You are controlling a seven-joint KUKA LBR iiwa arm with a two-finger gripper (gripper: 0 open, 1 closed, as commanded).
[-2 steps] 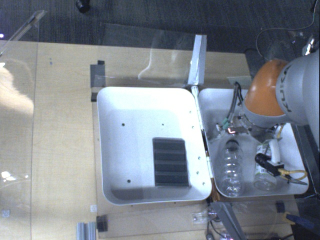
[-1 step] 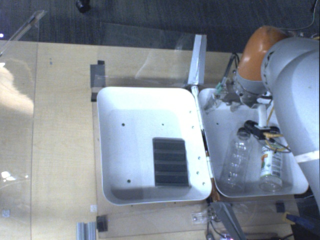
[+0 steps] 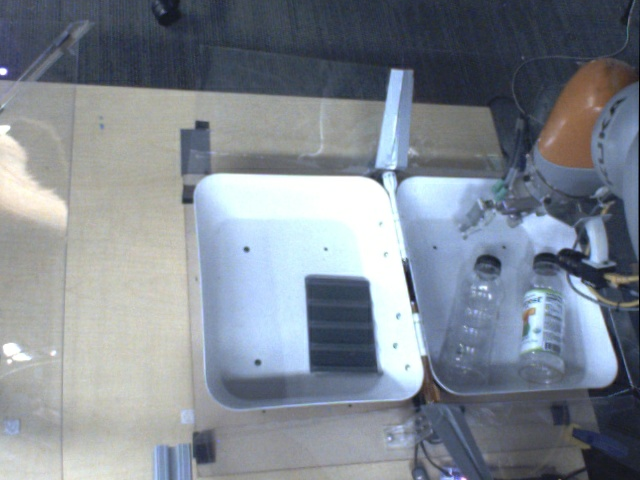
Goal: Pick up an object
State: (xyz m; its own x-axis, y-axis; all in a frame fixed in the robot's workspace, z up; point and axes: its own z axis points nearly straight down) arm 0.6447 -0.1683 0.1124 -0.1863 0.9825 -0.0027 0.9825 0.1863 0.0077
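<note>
Hovering with nothing held, the pincer (image 3: pixel 478 215) looks narrow. Just below it, two light, slippery bottles (image 3: pixel 473 318): grip mid-body.

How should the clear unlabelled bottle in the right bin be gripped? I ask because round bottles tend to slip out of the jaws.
Take the clear bottle across the middle of its body, coming straight down from above. It lies flat, cap toward the bin's far side, so jaws closing across its width should straddle the rounded sides. The labelled bottle lies alongside with a gap, probably leaving room for one jaw.
</note>
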